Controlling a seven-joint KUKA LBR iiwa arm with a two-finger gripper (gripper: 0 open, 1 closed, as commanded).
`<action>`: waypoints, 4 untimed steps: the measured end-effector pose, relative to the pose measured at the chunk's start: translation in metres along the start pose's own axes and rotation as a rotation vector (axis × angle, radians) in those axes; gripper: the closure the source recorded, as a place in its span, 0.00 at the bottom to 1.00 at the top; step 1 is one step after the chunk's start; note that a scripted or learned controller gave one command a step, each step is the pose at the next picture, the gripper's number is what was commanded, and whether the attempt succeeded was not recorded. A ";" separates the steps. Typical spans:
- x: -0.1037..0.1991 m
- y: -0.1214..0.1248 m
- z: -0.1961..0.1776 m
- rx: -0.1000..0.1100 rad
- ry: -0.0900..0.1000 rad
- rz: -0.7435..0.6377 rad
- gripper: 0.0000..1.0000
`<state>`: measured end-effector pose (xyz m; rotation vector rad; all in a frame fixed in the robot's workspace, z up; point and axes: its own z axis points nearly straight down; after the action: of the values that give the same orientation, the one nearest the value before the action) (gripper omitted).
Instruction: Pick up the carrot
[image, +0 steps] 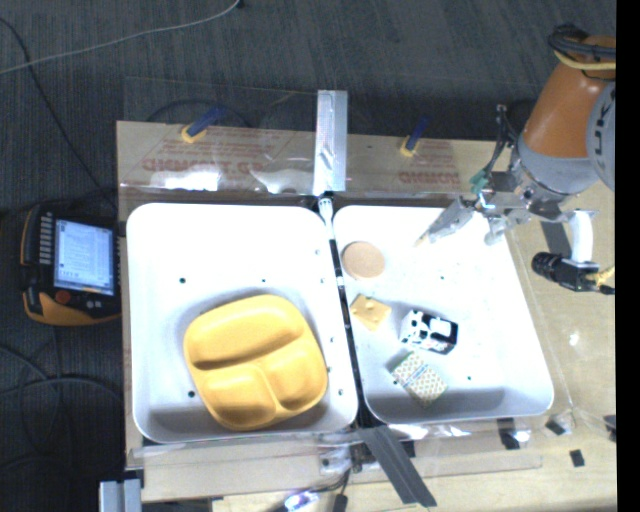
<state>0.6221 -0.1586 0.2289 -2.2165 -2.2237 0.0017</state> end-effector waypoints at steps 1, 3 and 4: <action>-0.020 -0.073 0.117 0.002 -0.001 0.181 0.00; -0.056 -0.033 0.034 0.000 -0.003 0.110 1.00; -0.055 0.028 -0.014 -0.001 -0.004 0.122 1.00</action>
<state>0.6503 -0.2133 0.2432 -2.3509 -2.0870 0.0049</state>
